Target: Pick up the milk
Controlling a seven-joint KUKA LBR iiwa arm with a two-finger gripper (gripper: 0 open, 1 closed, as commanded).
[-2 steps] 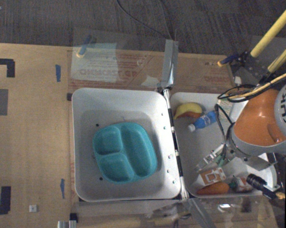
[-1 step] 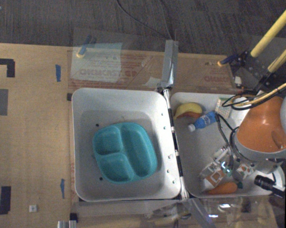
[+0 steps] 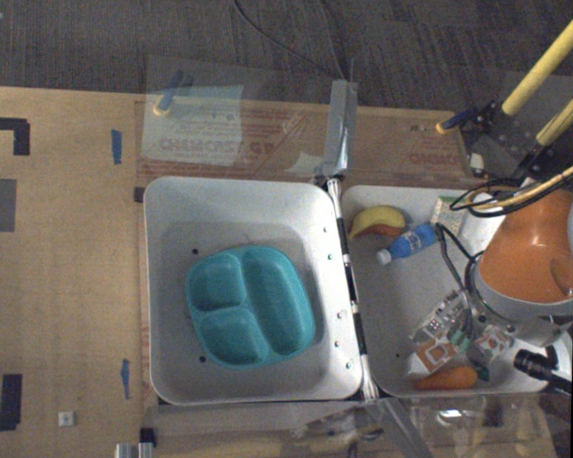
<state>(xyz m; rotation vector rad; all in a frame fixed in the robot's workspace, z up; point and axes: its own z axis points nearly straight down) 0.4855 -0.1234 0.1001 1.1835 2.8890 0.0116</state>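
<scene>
The milk (image 3: 436,350) looks like a small white carton with orange print, lying tilted in the lower part of the right bin (image 3: 387,302). My gripper (image 3: 464,325) hangs directly over the carton's upper right end, low in the bin, below the arm's orange band (image 3: 530,253). The gripper's body and cables hide part of the carton. Whether the gripper touches the carton cannot be told from this angle.
An orange carrot-like piece (image 3: 445,377) lies just below the carton by the bin's front wall. A banana (image 3: 378,220) and a blue bottle (image 3: 406,243) lie at the right bin's back. The left bin (image 3: 174,219) holds a teal divided plate (image 3: 251,307).
</scene>
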